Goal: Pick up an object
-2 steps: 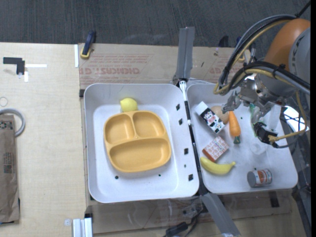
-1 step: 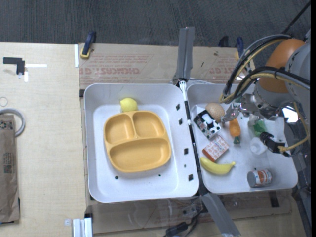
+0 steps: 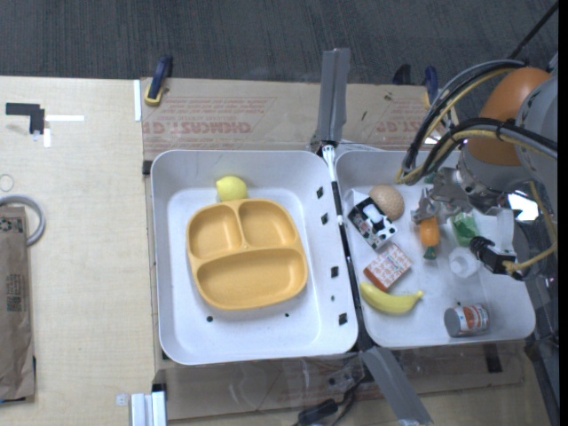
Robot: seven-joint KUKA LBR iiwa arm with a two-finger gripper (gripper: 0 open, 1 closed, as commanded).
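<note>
With the gripper poised over the right bin, finger state indiscernible, lower it squarely onto the small orange object directly beneath, keeping clear of the green item just right of it.

A single fixed camera was mounted above the surface and looked down on it at a slant. Dark floor ran along the top of the frame, marking the far side. The view was distant enough to take in both white bins whole: the left bin sat near the centre and the right bin toward the right edge. The arm entered from the right side of the frame.
</note>
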